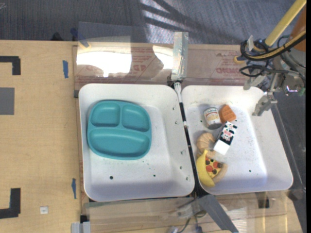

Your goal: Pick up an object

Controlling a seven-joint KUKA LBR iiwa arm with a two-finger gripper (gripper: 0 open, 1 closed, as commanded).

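At the right bin's (272, 144) far right corner hovers the hand (265, 103), its state impossible to tell; the small can's (211, 116) label is unreadable.

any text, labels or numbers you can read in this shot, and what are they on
Nothing here can be read with confidence.
Red printing on the cardboard sheet behind the bins: faint and blurred, not legible.
Label on the small can in the right bin: too small to read.
Markings on the black and white box beside it: too small to read.
The teal divided plate in the left bin carries no text.
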